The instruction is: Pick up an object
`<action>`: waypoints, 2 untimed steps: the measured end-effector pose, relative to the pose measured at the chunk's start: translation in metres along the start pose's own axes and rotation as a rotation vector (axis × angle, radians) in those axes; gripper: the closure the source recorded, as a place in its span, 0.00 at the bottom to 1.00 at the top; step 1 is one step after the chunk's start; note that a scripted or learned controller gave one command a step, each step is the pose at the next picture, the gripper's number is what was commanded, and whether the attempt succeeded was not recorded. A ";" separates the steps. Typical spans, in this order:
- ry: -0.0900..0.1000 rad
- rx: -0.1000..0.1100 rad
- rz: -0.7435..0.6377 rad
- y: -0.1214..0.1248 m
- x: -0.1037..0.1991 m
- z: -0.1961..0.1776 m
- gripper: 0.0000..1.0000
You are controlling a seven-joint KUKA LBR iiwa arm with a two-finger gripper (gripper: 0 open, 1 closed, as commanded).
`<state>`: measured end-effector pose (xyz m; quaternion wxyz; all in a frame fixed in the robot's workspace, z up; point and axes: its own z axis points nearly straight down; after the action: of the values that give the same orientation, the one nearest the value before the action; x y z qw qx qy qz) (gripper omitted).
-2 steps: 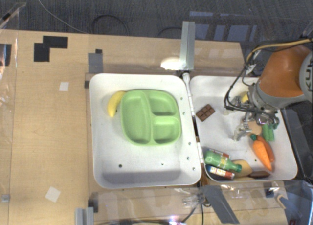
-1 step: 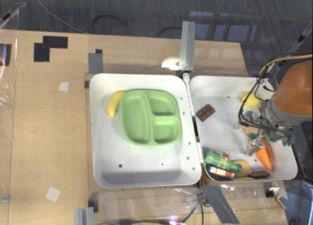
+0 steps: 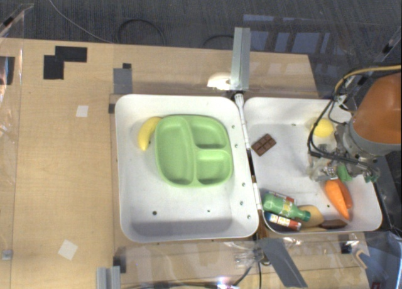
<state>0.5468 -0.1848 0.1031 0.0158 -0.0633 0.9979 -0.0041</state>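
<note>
yellow banana [image 3: 148, 133] lies in the left bin [image 3: 135, 218], tucked against the left edge of the green divided plate [image 3: 191, 149] that fills that bin's middle. both sit well apart from the arm, so nothing here looks at risk.

across the divider, in the right bin [image 3: 286, 118], a brown chocolate bar [image 3: 264, 144] rests near the bin's left wall. along the front edge lies a cluster: a green bottle [image 3: 281, 205], a red and white packet [image 3: 284, 222] just in front of it, and a tan, bread-like piece [image 3: 312, 214] touching them (what it is exactly is hard to tell).

further right, a yellow lemon [image 3: 323, 129] sits near the back right, partly behind cables. the gripper [image 3: 331, 169] hangs low near the right wall, just above the green top of the carrot [image 3: 338, 196], which seems the likely target. whether its fingers are spread or closed cannot be told under the wrist.

the danger, as i judge it: closing on the leafy end alone would give a weak hold, and the carrot could pivot or slip free on lifting. it could also be nudged into the front corner, against the wall. the loose cables near the lemon might knock it aside.
</note>
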 end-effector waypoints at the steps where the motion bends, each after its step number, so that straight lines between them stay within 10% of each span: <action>1: 0.014 -0.012 -0.387 -0.007 -0.009 0.013 1.00; 2: 0.009 -0.006 -0.426 -0.033 -0.092 -0.127 1.00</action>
<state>0.6382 -0.2052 0.2331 0.0099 -0.2728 0.9620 -0.0046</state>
